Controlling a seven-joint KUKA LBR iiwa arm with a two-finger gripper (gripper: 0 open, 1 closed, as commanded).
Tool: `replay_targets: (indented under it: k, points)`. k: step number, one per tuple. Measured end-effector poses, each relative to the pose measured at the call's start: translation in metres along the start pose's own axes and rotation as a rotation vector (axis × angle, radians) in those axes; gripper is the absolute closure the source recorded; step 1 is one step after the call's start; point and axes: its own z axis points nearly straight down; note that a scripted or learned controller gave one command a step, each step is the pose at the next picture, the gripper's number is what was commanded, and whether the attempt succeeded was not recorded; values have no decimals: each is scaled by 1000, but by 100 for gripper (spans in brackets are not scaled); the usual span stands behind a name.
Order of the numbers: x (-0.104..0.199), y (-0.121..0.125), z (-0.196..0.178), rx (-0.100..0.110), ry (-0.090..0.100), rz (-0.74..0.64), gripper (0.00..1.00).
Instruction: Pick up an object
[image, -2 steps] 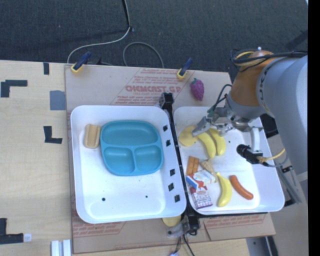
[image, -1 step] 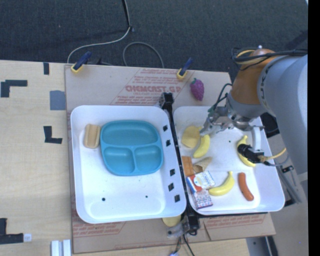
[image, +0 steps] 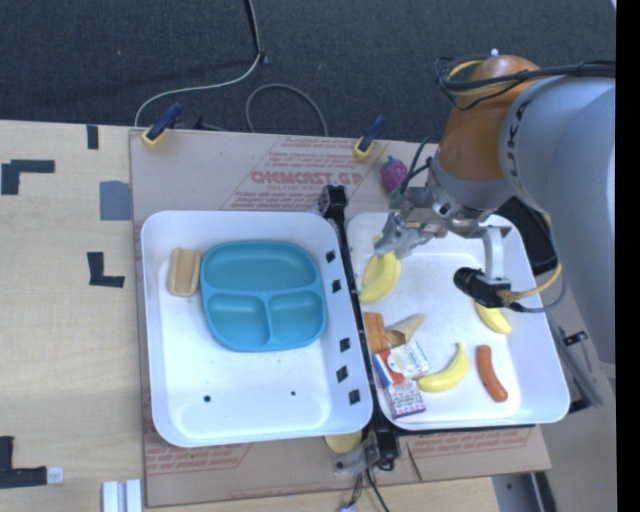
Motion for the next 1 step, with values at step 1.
replay_targets:
  k: [1]
  points:
    - [49,-20,5,5,-4,3,100]
